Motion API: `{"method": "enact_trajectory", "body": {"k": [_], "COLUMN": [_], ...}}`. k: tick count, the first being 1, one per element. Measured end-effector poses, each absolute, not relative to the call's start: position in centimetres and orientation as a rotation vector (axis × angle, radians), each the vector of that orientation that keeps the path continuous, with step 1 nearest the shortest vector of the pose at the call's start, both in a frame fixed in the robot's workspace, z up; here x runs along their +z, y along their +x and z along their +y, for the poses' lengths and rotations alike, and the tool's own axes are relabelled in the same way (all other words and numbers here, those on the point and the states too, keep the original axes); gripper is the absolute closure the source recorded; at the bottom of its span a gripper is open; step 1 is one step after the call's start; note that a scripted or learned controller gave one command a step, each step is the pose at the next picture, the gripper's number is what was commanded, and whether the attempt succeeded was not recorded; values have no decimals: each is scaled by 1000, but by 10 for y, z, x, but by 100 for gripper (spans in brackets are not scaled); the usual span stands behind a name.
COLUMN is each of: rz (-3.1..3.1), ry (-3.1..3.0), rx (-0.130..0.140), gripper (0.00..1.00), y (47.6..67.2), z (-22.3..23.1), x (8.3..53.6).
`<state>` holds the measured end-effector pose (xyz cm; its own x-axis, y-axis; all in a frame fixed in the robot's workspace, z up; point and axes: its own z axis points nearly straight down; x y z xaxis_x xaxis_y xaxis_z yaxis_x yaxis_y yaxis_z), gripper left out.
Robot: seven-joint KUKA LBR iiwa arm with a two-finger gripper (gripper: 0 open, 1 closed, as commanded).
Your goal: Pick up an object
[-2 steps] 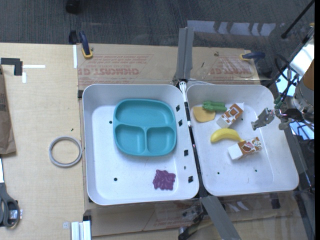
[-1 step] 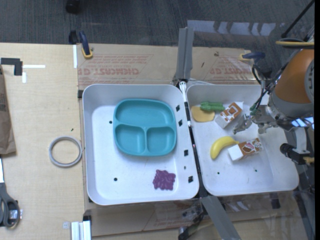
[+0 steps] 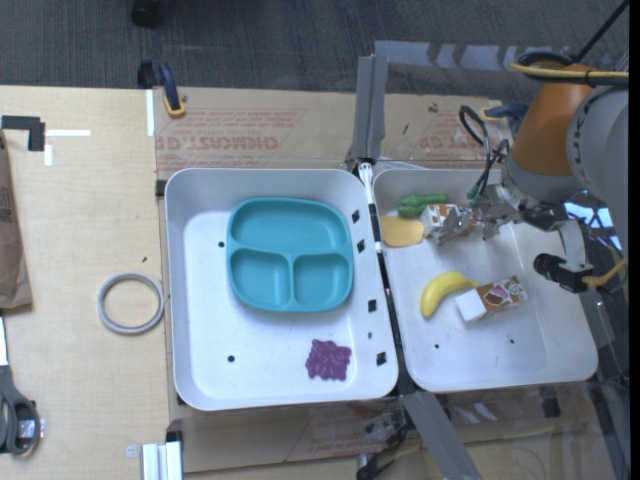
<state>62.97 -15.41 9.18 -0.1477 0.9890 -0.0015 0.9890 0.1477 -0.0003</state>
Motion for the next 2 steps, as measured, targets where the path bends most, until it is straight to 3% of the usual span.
{"method": "enact_trajectory", "body": {"k": [1,2], "rz": [2486,2553], "ry": [1921,1832], "rx": [-2,-1], "gripper": [0,0], "y": [585,544], "z": [-113,-106], "x": [91,92]}}
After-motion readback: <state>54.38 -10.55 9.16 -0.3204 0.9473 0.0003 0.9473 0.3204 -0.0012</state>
